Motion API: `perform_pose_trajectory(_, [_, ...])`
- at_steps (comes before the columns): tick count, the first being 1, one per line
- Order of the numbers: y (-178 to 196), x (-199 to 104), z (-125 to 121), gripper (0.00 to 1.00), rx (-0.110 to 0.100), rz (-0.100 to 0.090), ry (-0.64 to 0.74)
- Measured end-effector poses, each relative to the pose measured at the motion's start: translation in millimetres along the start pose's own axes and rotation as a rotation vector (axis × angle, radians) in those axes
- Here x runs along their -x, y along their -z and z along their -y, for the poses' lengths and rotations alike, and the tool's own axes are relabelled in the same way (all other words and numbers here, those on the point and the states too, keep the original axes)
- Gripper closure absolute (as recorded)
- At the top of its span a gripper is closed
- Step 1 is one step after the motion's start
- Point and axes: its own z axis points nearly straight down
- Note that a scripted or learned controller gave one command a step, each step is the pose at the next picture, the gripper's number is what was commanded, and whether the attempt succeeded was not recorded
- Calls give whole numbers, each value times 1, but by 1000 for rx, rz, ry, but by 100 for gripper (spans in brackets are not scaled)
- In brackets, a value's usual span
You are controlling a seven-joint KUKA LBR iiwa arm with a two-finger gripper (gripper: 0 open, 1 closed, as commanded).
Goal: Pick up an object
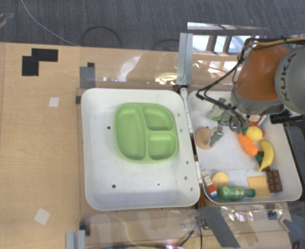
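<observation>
My gripper point(218, 133) hangs low over the upper left part of the right bin point(230, 160), under the grey arm with its orange band point(259, 74). Just left of it, almost touching, lies a tan round piece point(202, 138). An orange carrot point(248, 144), a yellow lemon point(254, 134) and a banana point(266, 155) lie to its right. Along the bin's front edge sit a green bottle point(235, 192), a small yellow ball point(220, 178), a cheese block point(257, 183) and a brown chocolate bar point(274, 180). I see nothing held in the gripper.
The left bin point(97, 180) holds a green divided plate point(145, 132). A small red and white item point(207, 180) lies by the wall between the bins. The arm's bulk covers the right bin's back right corner. Cables point(214, 90) loop above the gripper.
</observation>
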Motion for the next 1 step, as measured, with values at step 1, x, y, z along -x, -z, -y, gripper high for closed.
perform_pose_trajectory(1, [1,-31,90,0,-5,-3,-34])
